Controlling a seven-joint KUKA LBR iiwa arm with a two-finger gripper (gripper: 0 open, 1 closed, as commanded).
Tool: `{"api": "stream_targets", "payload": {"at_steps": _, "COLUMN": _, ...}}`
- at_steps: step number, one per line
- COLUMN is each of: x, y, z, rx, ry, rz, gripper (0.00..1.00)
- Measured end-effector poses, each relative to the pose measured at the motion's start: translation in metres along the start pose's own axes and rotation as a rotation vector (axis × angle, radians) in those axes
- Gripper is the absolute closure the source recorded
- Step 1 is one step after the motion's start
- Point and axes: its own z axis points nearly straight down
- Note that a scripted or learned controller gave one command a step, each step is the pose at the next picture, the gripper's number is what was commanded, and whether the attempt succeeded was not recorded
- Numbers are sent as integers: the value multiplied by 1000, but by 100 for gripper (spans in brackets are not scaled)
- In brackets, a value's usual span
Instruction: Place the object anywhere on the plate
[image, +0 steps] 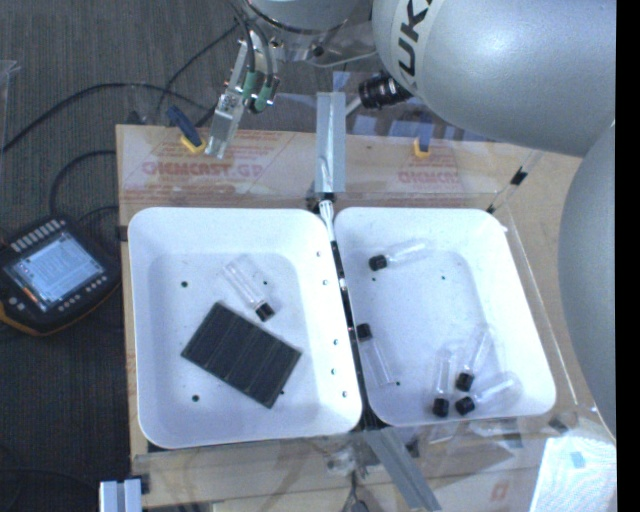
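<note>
Item: clear vial with black cap (249, 286), lying on its side on the floor of the left bin (160, 240), cap end pointing toward the dark ribbed plate (241, 354). Position: just beside the plate's upper corner, cap close to or touching its edge; not on the plate. Plate: dark rectangular slab, set at a slant in the left bin's middle, nothing resting on it. Right bin (500, 250): several similar clear vials with black caps, one near the upper left (397, 254), a cluster at the lower right (465, 380); a small black cap (364, 331) near the left wall. Gripper (218, 147): raised above the far edge of the worktop (290, 165), beyond the left bin, well apart from the vial; whether its jaws are open or closed cannot be told, and nothing shows between them. Status, by judgement: placement not done; the step in hand is the approach. Next move calls for descent onto the vial, a grasp across its body, then a short carry onto the plate. Also present: handheld control pendant (50, 275) left of the worktop.
</note>
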Motion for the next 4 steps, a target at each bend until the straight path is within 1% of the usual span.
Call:
{"api": "stream_targets", "payload": {"at_steps": 1, "x": -11, "y": 7, "z": -1, "rx": -1, "ry": -2, "rz": -714, "gripper": 100}}
{"api": "stream_targets", "payload": {"at_steps": 4, "x": -13, "y": 10, "z": -27, "rx": -17, "ry": -6, "rz": -712, "gripper": 100}}
